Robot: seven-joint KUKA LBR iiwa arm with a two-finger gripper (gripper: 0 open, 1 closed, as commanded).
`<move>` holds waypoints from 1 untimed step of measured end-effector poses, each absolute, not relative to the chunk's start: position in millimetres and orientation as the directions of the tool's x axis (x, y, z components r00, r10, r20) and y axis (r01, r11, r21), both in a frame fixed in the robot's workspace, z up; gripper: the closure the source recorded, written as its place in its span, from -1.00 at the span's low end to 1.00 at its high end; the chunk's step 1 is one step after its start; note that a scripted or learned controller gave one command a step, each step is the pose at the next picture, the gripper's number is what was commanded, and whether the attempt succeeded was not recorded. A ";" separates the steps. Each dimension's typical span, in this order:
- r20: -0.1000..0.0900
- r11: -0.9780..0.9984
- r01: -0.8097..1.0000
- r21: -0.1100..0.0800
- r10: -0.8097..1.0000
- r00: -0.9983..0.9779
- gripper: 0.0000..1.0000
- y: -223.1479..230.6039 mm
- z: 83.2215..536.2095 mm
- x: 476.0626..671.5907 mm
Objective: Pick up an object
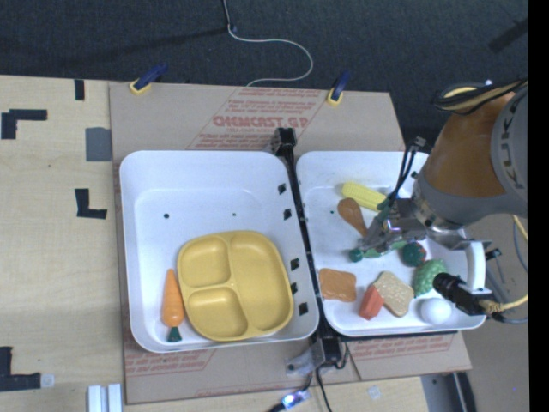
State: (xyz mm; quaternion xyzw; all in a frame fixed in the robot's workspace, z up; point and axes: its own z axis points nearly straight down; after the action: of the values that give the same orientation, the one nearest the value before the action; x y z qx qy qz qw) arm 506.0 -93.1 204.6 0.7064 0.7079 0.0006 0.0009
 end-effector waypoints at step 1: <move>0.000 0.002 1.000 -0.001 1.000 -0.002 1.00 -92.7 224.2 506.6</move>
State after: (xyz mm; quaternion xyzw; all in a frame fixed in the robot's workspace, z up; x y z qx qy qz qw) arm 506.6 -92.7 224.2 0.7065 0.7077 -0.0004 -0.0005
